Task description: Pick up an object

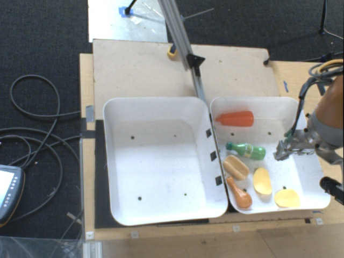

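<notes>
Hovering over the right bin, my pincer hangs near its right wall; whether it is open or shut, I cannot tell. Six candidates crowd below, likely tipped in loose: nearest, one yellow disc, one carrot, one yellow slice, one bun; farther, one green bottle, one red sausage.

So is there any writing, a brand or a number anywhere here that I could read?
None can be read.
The device screen at the left edge glows, but any text on it is too small and blurred.
The green bottle in the right bin shows no legible label.
</notes>
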`<state>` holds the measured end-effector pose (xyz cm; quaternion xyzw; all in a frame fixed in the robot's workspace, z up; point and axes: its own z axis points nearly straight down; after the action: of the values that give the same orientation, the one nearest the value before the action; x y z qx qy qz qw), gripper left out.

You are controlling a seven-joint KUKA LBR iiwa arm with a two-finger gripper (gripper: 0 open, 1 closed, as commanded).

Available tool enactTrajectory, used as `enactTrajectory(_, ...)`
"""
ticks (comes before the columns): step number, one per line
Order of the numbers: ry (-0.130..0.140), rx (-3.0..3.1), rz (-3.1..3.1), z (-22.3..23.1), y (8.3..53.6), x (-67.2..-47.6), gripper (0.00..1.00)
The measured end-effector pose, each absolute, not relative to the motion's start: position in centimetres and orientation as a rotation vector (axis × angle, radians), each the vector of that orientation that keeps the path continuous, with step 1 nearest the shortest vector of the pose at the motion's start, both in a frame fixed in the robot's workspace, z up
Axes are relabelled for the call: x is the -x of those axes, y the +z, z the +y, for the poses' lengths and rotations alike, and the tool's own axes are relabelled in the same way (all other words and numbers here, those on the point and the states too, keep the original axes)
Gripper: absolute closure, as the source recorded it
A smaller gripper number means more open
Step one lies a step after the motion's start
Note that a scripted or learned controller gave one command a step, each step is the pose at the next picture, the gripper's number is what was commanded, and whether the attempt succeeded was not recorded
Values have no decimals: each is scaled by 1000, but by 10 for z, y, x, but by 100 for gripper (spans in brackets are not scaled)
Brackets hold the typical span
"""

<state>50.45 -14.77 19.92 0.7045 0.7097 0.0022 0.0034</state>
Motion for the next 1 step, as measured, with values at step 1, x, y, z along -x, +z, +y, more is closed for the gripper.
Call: enactTrajectory(1, 6, -2209, 2224, -148, 244, -506, 100)
